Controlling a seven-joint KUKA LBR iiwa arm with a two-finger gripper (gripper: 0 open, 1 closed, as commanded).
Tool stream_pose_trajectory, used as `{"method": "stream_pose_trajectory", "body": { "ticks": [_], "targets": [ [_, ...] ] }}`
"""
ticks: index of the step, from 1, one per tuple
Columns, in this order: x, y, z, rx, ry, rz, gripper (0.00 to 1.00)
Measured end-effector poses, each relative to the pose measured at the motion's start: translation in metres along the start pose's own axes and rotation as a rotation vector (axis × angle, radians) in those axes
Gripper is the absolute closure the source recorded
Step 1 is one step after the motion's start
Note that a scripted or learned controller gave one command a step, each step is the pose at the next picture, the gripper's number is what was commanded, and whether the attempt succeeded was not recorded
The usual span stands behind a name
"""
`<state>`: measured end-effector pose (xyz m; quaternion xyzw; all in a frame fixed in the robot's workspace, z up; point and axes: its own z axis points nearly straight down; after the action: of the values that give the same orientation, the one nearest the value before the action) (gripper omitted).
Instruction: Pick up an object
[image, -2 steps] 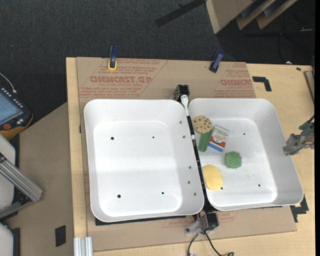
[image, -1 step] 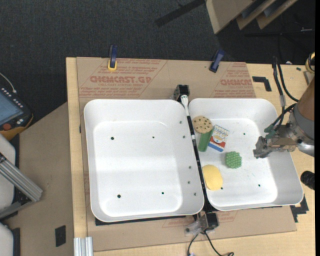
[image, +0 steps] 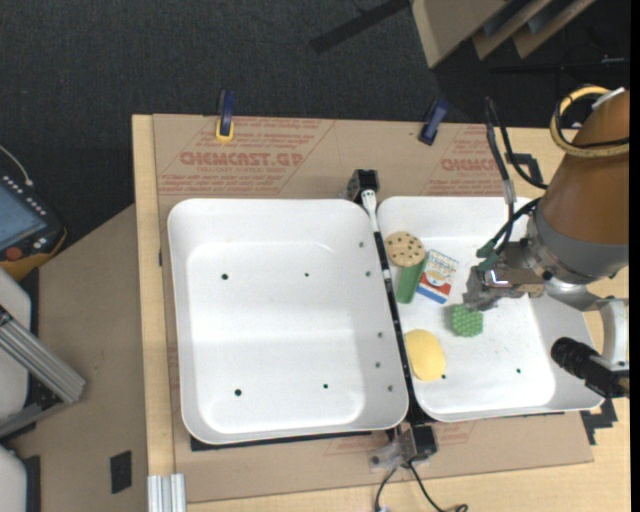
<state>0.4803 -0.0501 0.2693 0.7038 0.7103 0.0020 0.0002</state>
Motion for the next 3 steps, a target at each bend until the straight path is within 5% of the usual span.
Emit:
{"method": "stream_pose_trajectory", "body": {
  "ticks": [1, 2, 3],
  "targets": [
    [0.085, 0.000, -0.020, 0.000, 0.000, -0.001, 1.00],
    [0.110, 0.041, -0.035, -0.001, -0.002, 0.005, 1.00],
    [0.038, 0.015, -0.041, 0.005, -0.004, 0.017, 1.00]
  ]
}}
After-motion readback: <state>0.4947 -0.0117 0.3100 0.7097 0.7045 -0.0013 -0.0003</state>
